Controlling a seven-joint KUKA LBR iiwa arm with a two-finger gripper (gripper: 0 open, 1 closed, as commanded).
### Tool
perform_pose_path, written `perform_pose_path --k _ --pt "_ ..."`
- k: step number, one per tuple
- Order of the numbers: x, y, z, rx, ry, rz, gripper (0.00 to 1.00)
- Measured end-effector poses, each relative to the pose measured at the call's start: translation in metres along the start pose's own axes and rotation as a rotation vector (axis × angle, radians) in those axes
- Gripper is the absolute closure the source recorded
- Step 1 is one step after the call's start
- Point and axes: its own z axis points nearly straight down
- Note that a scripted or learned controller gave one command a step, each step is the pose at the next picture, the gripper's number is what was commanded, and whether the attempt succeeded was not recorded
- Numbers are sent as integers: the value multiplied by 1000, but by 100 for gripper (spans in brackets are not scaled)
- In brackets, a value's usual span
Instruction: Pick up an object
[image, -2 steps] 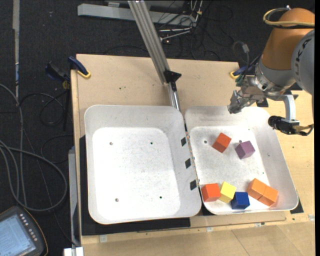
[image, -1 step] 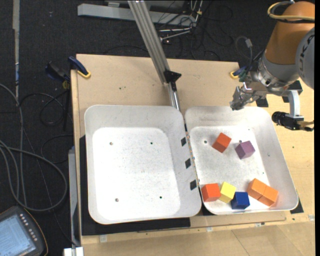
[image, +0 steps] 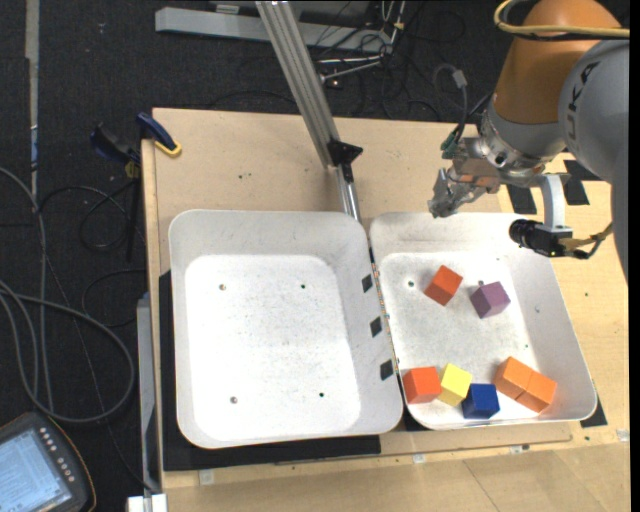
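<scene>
The hand (image: 447, 203) is hovering over the right bin's (image: 560, 300) far rim, its grip impossible to tell, above scattered blocks.

Matt speckled white bins (image: 200, 300) sit on a pale wood-like bench (image: 240, 160).

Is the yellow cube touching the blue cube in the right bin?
Touching. The camera view shows the yellow cube and blue cube pressed together, no white bin floor between them.
</scene>
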Motion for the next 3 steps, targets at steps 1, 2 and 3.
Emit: perform_pose_path --k 1,2,3 --pt "60 3 -5 0 1 -1 100" --pt "118 2 -8 0 0 0 100" --pt "174 -13 -5 4 0 0 100"
